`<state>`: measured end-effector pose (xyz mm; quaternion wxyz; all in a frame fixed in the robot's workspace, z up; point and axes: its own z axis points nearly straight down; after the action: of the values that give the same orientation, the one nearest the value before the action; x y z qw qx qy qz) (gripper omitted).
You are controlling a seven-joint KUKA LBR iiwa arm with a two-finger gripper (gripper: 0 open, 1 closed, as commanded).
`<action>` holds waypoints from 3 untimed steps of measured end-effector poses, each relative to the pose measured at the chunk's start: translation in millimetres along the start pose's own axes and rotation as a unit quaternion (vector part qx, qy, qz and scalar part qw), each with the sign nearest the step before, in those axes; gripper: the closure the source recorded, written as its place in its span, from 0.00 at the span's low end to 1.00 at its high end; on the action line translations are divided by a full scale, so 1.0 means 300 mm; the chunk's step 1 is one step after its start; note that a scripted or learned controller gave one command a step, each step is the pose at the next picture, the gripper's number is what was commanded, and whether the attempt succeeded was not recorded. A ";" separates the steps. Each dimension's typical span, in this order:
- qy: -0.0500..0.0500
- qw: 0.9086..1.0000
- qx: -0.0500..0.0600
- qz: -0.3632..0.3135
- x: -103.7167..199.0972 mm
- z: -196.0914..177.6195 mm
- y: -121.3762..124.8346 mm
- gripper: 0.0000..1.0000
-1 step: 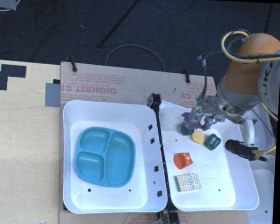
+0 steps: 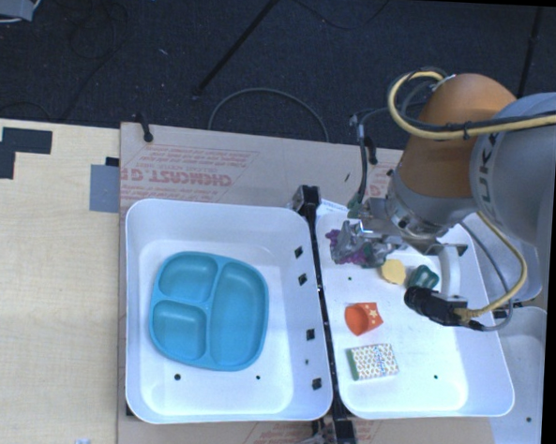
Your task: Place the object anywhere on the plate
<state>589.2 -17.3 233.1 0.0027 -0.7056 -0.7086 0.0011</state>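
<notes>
The blue plate (image 2: 211,310) is seen lying bare in the left bin (image 2: 145,246), so the task is judged barely begun: nothing has been set on it, and a pick, a carry across the divider and a release are all left. The gripper (image 2: 360,238) is lowered over the back left corner of the right bin (image 2: 479,388), just above a purple object (image 2: 344,251), which is taken as the likely target, though that cannot be confirmed. Whether the jaws are spread or pinching cannot be told. The purple object's shape and long axis are too hidden to be read. A yellow piece (image 2: 393,270), a teal piece (image 2: 425,275), an orange piece (image 2: 363,317) and a patterned block (image 2: 373,361) are scattered nearby.
</notes>
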 end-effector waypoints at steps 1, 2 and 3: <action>0.000 1.000 0.000 -0.001 0.191 0.004 -0.039 1.00; -0.001 1.000 0.000 0.000 0.332 0.018 -0.049 1.00; -0.001 1.000 -0.001 -0.001 0.540 0.033 -0.034 1.00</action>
<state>578.4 144.6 223.6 0.0015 -0.7052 -0.7090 0.0009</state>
